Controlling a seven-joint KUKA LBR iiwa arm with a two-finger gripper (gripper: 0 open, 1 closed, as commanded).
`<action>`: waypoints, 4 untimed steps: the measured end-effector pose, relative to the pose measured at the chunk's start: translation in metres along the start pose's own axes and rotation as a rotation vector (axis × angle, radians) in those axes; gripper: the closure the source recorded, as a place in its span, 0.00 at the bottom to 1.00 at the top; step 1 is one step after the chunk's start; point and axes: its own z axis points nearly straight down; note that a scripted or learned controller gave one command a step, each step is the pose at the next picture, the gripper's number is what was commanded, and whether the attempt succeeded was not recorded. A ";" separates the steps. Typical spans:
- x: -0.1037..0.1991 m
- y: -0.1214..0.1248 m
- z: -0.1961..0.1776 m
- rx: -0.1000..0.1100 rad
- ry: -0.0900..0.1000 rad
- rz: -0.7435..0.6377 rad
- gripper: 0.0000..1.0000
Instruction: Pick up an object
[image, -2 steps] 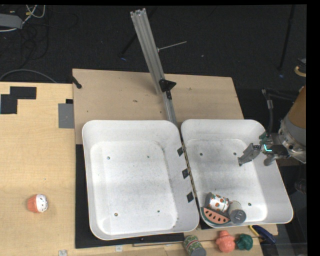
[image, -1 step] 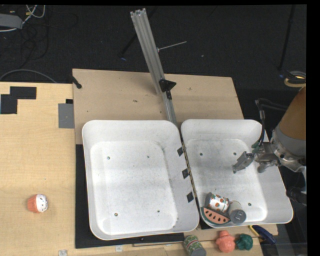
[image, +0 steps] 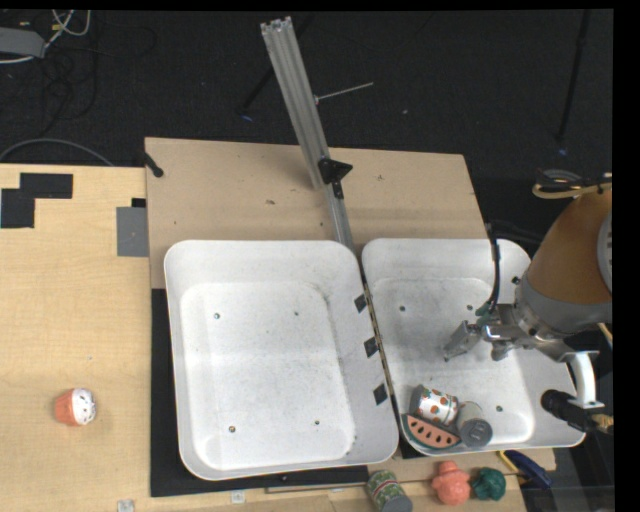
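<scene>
My gripper (image: 462, 342) hovers over the middle of the right bin (image: 420, 270), reaching in from the right and pointing left. Nothing shows in it. In that bin's front corner lie a small red and white can (image: 437, 405), a watermelon-slice toy (image: 430, 433) and a grey round piece (image: 476, 433). These three lie below the gripper in the view, a short way apart from it.
The left bin (image: 190, 270) sits beside the right one, with black clips along the shared rim. A green can (image: 383, 490), a pink toy (image: 450, 483) and a green toy (image: 489, 484) lie in front of the bins. An orange and white ball (image: 75, 407) rests far left. A metal rail (image: 305, 110) slants behind.
</scene>
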 end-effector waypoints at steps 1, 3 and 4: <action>0.000 0.001 0.038 -0.008 -0.003 0.001 0.00; -0.006 0.005 -0.034 -0.012 -0.004 -0.003 1.00; -0.007 0.005 -0.077 -0.011 -0.004 -0.002 1.00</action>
